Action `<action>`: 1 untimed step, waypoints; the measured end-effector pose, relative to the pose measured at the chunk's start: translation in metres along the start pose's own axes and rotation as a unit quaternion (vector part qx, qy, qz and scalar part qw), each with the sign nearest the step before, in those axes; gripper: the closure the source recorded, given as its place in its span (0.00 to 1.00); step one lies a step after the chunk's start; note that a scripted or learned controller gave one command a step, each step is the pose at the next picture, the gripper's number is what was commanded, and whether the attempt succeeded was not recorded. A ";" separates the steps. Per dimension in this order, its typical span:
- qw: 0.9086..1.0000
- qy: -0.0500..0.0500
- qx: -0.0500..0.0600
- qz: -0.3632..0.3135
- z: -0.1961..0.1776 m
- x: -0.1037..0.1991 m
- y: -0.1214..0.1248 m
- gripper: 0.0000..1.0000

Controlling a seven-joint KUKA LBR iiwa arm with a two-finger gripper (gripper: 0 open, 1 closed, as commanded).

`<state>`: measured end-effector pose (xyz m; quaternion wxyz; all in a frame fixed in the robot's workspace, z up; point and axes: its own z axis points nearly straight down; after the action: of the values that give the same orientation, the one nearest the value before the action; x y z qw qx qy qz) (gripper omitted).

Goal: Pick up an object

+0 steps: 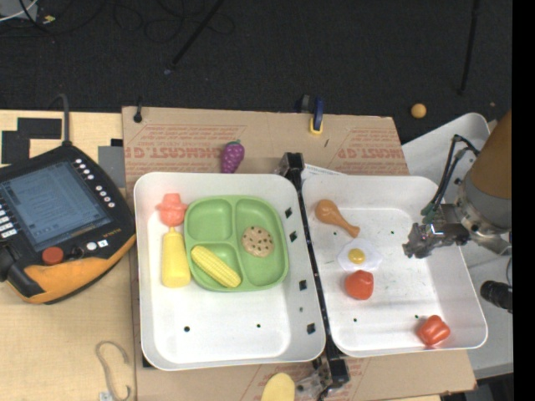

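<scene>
Brown cardboard (184, 140) covered the bench beneath two shallow white plastic bins. We saw the left bin (217, 341) carrying a green divided plate (280, 261) with a yellow corn cob (216, 266) and a round cookie (257, 241). We found the right bin (393, 199) holding a brown drumstick (336, 216), a fried egg (358, 256), a red tomato (359, 285) and a red pepper (434, 330). At its right edge hung the dark two-finger gripper (420, 245); we could not tell whether it was closed or grasping anything.
</scene>
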<state>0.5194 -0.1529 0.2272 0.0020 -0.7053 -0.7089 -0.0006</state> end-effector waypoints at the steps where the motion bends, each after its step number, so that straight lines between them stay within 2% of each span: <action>1: 1.000 0.000 0.000 0.000 -0.002 0.060 0.017 1.00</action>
<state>0.5363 -0.0931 0.2297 0.0015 -0.7053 -0.7089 -0.0004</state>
